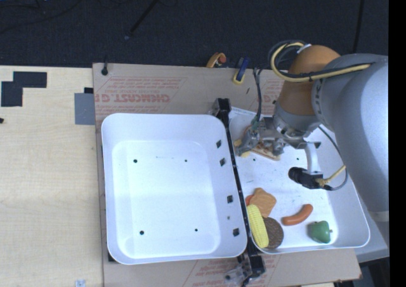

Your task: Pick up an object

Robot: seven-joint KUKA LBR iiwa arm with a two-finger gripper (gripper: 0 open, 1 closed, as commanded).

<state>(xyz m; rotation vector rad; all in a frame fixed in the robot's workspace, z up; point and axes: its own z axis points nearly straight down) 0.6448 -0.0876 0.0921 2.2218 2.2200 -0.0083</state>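
The left bin [166,187] lies open across the frame's middle. In the right bin [342,213], corn [257,225], cookie [273,232], sausage [297,215] and pepper [320,231] crowd the lower part; the arm [330,89] blocks its upper part.

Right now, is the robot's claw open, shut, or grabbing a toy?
Gripper: cannot be told; it is low in the upper part of the right shallow white bin, and nothing visibly held.
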